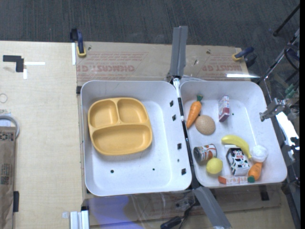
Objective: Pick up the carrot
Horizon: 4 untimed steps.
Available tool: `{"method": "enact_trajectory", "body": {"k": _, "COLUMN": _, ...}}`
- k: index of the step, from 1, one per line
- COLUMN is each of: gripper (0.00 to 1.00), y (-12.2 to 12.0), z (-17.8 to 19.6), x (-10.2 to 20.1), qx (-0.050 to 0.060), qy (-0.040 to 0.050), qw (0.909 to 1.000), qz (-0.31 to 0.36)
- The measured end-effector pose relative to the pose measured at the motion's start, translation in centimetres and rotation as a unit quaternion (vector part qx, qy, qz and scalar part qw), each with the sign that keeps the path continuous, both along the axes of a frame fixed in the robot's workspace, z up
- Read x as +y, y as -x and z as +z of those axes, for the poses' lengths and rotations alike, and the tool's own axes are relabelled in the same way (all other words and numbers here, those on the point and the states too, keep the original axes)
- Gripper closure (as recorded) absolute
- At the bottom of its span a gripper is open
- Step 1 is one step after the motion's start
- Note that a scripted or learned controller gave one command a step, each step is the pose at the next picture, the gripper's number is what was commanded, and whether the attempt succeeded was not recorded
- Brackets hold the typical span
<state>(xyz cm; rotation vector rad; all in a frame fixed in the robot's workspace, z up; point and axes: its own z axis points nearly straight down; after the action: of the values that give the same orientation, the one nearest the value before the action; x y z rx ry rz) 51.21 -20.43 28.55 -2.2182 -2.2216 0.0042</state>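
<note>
You saw the carrot (193, 114) lying against the right bin's (267, 101) left wall, ungrasped; the end effector's state you could not tell.

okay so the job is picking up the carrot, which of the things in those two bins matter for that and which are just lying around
Belongs to the job:
- carrot, near the left wall of the right bin

Just lying about:
- yellow divided plate in the left bin
- brown egg-shaped thing, touching the carrot
- banana
- lemon
- small can
- milk carton
- red and white packet
</note>
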Motion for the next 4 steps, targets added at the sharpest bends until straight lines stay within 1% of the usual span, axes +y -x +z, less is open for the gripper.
{"method": "enact_trajectory", "body": {"k": 1, "gripper": 0.00, "y": 0.8, "z": -16.3, "x": 7.2, "qx": -0.001, "qy": -0.0008, "qw": 0.9862, "qz": 0.166}}
{"method": "enact_trajectory", "body": {"k": 2, "gripper": 0.00, "y": -1.5, "z": -9.4, "x": 14.1, "qx": -0.002, "qy": -0.0002, "qw": 0.9828, "qz": 0.185}}
{"method": "enact_trajectory", "body": {"k": 3, "gripper": 0.00, "y": -4.1, "z": -9.5, "x": 16.7, "qx": -0.001, "qy": -0.0003, "qw": 0.9691, "qz": 0.247}}
{"method": "enact_trajectory", "body": {"k": 4, "gripper": 0.00, "y": -0.6, "z": -9.4, "x": 17.8, "qx": -0.001, "qy": -0.0007, "qw": 0.9399, "qz": 0.341}}
